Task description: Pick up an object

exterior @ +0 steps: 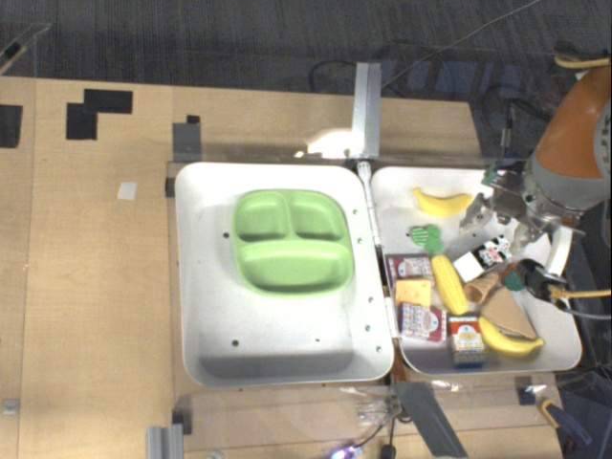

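Claw (505, 226) over two bananas (442, 201), one corn cob (448, 284), three cartons (421, 321)

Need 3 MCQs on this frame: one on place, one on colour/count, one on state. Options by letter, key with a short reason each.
1. Where does the green divided plate lie?
A. In the left bin
B. In the right bin
C. On the bench outside both bins

2. How many bananas lie in the right bin?
A. None
B. Two
C. Five

3. How does the gripper stand relative to the right bin?
A. Parked over the left bin
B. Over the right bin's items, near its far right part
C. Off the bench, over the floor

Key: 1 A, the plate sits mid-floor of the left bin. 2 B, one banana lies near the top, another banana near the bottom right. 3 B, the gripper hangs above the clutter, the arm reaching in from the right.
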Robot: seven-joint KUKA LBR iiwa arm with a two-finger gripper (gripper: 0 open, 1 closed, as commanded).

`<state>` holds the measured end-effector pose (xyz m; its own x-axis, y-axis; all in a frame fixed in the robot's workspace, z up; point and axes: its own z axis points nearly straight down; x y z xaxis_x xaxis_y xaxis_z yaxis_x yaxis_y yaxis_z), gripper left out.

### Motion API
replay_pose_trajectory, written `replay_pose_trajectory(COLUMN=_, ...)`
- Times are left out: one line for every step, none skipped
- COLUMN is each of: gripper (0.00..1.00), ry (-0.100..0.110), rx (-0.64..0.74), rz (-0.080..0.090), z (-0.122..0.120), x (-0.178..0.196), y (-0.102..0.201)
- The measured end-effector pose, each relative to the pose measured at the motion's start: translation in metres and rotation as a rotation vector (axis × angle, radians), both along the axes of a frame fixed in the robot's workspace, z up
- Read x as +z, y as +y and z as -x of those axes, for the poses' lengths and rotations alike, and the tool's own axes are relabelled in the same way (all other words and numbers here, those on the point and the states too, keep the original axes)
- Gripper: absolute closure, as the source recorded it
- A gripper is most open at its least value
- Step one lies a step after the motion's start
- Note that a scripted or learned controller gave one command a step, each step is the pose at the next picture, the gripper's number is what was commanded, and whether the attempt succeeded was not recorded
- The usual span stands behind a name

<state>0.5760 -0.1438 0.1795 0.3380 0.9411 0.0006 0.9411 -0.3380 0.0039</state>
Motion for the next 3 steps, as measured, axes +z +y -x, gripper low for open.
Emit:
replay_pose_trajectory(gripper=0.00, ry=-0.011, rx=0.010, rz=0.002, z=0.039, x=-0.088, y=-0.012)
replay_pose_trajectory(gripper=0.00, ry=-0.009, rx=0.025, rz=0.000, z=-0.050, x=-0.090, y=0.038)
replay_pose_trajectory(gripper=0.00, ry=-0.012, rx=0.188, rz=0.003, z=0.004, x=-0.088, y=0.015)
